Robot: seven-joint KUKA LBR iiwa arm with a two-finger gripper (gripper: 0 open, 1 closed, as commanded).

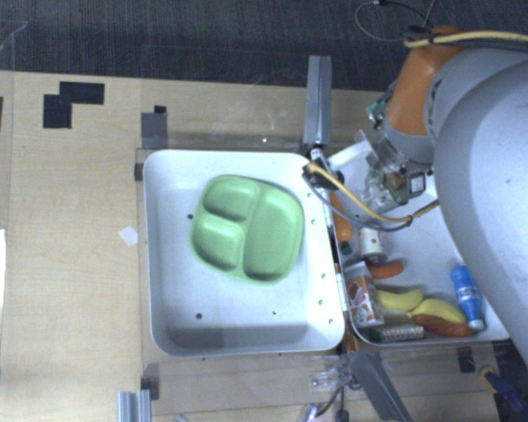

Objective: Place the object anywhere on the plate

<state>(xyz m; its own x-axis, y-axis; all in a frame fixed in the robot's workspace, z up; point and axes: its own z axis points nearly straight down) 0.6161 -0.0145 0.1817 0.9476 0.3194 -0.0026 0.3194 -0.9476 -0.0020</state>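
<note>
Jaws (389, 185) sit over the far end of the right bin (449, 258), below the orange wrist band; cluttered with cables, cannot tell their state. Grey arm (493, 165) covers much of the right bin, coming in from the right.

No readable writing or brand anywhere; a small printed packet (363, 299) at the right bin's near left is too blurred to read.

Counts: two white bins side by side. Left bin (167, 323) holds one green plate (248, 228) with three compartments, lying near its centre, nothing on it. Right bin holds the candidate objects along its near edge: one yellow banana (403, 301), one red-orange piece (440, 325) just beside it, one blue bottle (465, 295) to the right, one orange sausage-like item (388, 270), one small white cylinder (370, 242), one orange item (341, 218) by the left wall. All well apart from the plate.

Desk (62, 262) is pale wood with black square markers (70, 102) at far left, metal brackets around the bins. Dark carpeted floor (202, 25) beyond the far edge. Yellow cable (352, 199) loops from the wrist across the divider.
</note>
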